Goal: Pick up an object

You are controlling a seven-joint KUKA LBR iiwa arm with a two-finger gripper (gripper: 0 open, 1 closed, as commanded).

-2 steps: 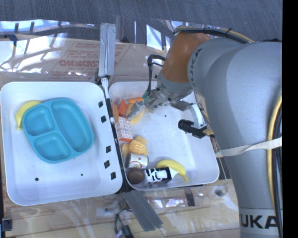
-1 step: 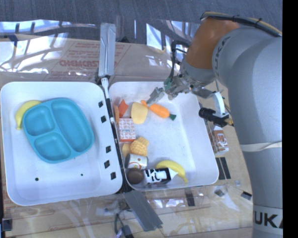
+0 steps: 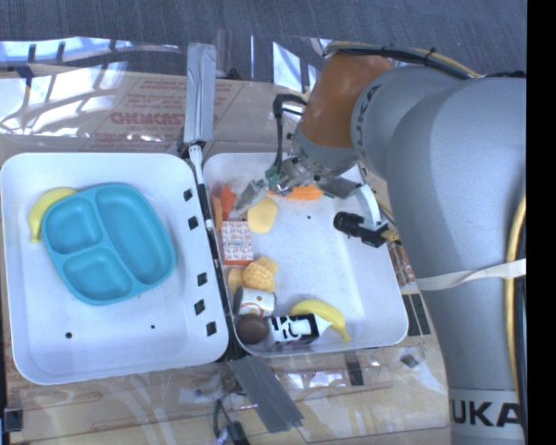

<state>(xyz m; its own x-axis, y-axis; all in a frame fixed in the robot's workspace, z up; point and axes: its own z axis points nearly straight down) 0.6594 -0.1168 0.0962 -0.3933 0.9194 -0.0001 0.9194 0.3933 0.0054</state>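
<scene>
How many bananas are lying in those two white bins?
2. One banana lies in the left bin, tucked behind the blue plate. The other banana lies near the front of the right bin. The arm may hide more.

Bright, even light; glare on the plastic sheet (slightly soft focus).

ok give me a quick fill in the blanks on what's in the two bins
1. The blue divided plate lies in the ____ bin.
2. The yellow banana beside that plate touches its ____ rim.
3. The end effector hovers over the ____ bin.
4. The banana near that bin's front edge is coloured ____.

Missing words: left; left; right; yellow
</scene>
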